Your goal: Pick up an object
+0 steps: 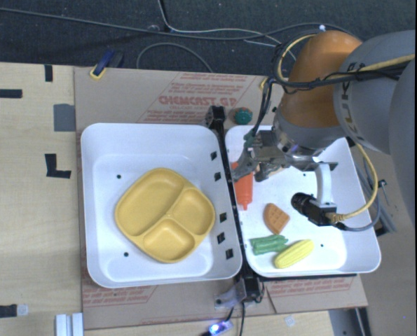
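The orange carrot (244,191) lies in the right bin (362,254), against its left wall, just below the gripper (249,165). To the left, a yellow divided plate (165,214) sits in the left bin (96,152). Right of the carrot rest an orange toy (276,218), a green pod (268,243) and a yellow corn cob (294,253). Whether the gripper grasps the carrot cannot be told.

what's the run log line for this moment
pincer over right bin | above orange carrot | corn, green pod untouched | yellow tray in left bin
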{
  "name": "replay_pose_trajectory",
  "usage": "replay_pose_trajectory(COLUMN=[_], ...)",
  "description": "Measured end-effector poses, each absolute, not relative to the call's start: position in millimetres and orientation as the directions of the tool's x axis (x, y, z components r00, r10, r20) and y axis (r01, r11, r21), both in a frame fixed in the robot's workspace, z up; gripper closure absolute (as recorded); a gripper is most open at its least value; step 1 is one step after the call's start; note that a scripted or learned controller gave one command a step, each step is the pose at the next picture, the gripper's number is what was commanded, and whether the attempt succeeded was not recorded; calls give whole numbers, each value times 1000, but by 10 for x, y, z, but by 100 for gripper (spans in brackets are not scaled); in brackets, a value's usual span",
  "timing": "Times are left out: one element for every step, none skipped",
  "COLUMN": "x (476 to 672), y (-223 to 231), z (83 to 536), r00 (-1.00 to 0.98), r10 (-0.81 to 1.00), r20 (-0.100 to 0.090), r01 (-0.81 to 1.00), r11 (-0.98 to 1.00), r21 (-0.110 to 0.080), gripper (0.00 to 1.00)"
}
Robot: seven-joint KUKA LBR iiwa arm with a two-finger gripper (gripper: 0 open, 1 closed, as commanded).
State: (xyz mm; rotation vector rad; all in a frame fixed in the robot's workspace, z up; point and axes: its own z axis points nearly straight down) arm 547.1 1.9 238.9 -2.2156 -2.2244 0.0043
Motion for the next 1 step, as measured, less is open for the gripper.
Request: replay_pose_trajectory(x=[5470], y=[573], z=[2245], r00=[-5], r10=[1000], r20=[0], r01=[1000], r11=[5], r21=[-4], gripper=[100])
